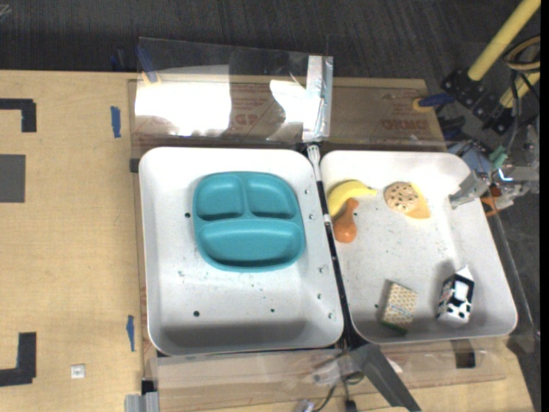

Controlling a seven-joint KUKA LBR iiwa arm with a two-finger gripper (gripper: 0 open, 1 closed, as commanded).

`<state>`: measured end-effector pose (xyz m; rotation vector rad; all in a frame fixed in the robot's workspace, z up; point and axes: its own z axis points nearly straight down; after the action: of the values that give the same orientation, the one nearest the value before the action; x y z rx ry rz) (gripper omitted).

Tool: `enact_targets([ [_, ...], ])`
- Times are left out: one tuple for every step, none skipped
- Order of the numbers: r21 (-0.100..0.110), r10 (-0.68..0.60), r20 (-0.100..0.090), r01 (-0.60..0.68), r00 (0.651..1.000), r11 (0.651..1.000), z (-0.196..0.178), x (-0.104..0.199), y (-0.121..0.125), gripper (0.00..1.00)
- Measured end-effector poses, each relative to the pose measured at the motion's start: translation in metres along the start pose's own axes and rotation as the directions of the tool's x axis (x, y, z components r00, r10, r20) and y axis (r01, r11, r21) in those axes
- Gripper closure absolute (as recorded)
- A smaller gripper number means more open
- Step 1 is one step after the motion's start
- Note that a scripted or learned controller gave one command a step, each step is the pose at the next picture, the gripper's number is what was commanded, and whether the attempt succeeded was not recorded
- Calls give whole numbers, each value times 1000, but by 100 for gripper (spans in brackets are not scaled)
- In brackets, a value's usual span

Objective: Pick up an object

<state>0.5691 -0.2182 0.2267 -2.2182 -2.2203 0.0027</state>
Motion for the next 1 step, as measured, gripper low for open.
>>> enact_targets([
  [-1,-101,1,101,995,995,-30,29,-52,0],
])
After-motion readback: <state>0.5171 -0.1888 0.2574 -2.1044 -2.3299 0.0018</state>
